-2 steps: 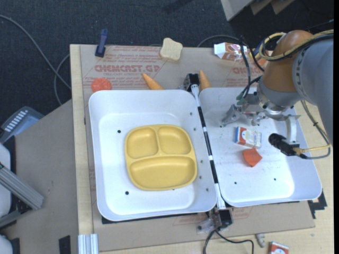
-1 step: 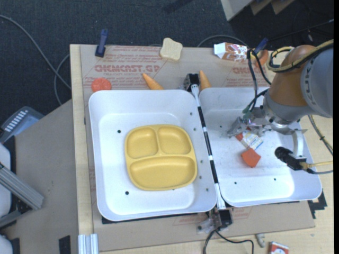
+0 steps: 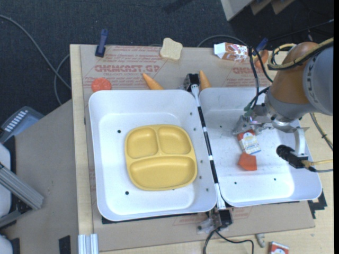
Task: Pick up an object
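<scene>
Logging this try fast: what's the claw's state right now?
Claw: low in the right bin, at the small carton; open or closed cannot be told.

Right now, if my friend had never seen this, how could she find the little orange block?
Find the right-hand white bin, where the grey arm reaches in. Near its middle, below the gripper, lies a small carton; the orange block sits just under it. It is plain orange and chunky, while the carton is white with printing.

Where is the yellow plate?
The yellow plate lies in the middle of the left bin, across the divider from the orange block.
</scene>
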You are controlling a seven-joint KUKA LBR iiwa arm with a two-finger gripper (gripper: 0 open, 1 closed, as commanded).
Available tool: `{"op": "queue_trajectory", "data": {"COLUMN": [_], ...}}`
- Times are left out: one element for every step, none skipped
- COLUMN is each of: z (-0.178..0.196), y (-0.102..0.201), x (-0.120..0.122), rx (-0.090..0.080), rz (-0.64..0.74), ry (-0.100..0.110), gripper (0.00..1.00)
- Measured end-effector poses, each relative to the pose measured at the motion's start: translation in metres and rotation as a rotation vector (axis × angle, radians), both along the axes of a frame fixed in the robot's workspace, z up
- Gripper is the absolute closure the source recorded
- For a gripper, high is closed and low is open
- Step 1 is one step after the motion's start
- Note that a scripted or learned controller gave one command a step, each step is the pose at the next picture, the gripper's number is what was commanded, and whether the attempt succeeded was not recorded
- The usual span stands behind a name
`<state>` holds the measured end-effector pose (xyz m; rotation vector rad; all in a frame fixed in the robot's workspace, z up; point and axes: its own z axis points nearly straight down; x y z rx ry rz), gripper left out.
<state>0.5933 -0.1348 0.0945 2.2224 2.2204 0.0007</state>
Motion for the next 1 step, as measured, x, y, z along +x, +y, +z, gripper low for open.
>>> {"op": "queue_trajectory", "data": {"z": [0.0906], "y": [0.0821], "x": [0.02], "rx": [0.0], "rz": [0.002], "ry": [-0.002], "gripper": [1.0]}}
